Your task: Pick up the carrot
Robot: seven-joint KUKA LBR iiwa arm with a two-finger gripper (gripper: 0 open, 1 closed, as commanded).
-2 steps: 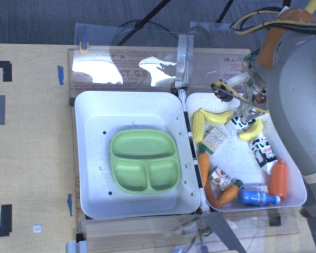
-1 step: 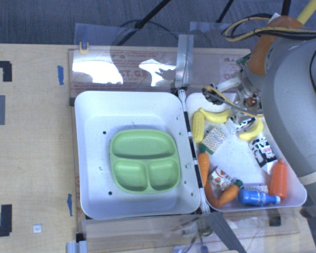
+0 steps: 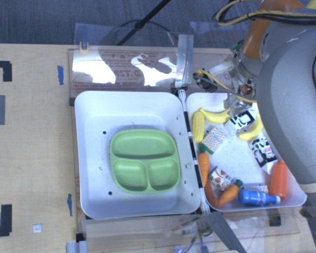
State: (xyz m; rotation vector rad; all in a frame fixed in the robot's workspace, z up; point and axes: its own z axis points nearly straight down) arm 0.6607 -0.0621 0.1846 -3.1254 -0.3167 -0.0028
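Note:
Two carrots lie in the right bin [image 3: 297, 200]. A long carrot [image 3: 204, 167] runs along the bin's left wall, its green top pointing toward the corn. A shorter carrot [image 3: 227, 195] lies near the front wall, beside a small printed can [image 3: 219, 178]. My gripper [image 3: 235, 105] hangs over the back of the right bin, above a banana [image 3: 216, 116], well away from both carrots. The big grey arm hides the bin's right side.
The left bin [image 3: 89, 109] holds a green divided plate [image 3: 145, 159]. In the right bin lie a corn cob [image 3: 198, 125], a second banana [image 3: 251, 132], a blue bottle [image 3: 257, 197], an orange bottle [image 3: 278, 179] and printed packets [image 3: 215, 139].

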